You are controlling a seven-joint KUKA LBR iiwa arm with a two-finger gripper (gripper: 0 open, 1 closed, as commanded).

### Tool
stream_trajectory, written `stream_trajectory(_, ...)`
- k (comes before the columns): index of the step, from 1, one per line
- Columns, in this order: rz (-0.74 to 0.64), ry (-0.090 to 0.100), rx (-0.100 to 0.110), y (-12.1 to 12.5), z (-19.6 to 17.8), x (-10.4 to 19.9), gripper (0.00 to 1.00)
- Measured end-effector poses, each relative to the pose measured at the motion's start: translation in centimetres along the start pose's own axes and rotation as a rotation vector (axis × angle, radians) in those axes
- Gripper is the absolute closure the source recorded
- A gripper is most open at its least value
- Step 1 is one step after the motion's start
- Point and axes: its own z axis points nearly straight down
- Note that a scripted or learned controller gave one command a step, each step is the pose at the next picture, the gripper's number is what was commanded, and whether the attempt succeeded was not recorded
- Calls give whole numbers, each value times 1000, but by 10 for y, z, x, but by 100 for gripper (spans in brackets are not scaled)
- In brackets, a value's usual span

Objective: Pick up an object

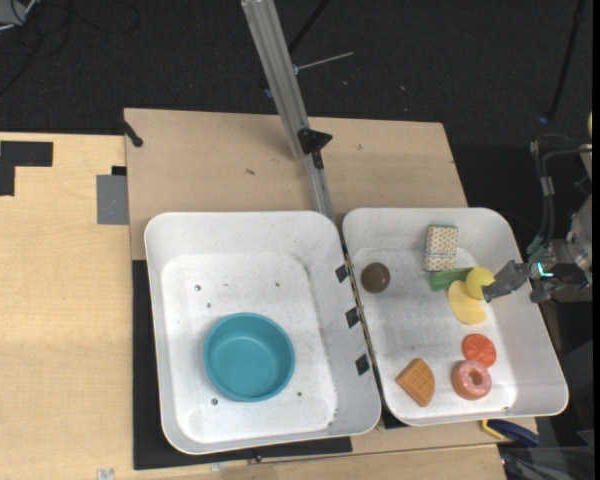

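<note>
You have a tan wooden bench (50, 298) on a dark floor, bearing two white bins. The left bin (180, 258) holds a teal bowl (248, 357). The right bin (400, 230) holds a yellow toy (468, 300), a pink donut (471, 379), an orange waffle (416, 381), a red piece (479, 348), a checkered block (440, 247) and a brown ball (375, 277). No writing is legible. The gripper (512, 279) sits at the right bin's right rim, just beside the yellow toy; you cannot tell its grip.
</note>
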Motion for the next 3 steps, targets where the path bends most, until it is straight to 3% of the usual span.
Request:
stream_trajectory(1,0,0,0,0,0,0,0)
stream_trajectory(3,0,2,6,2,112,7,0)
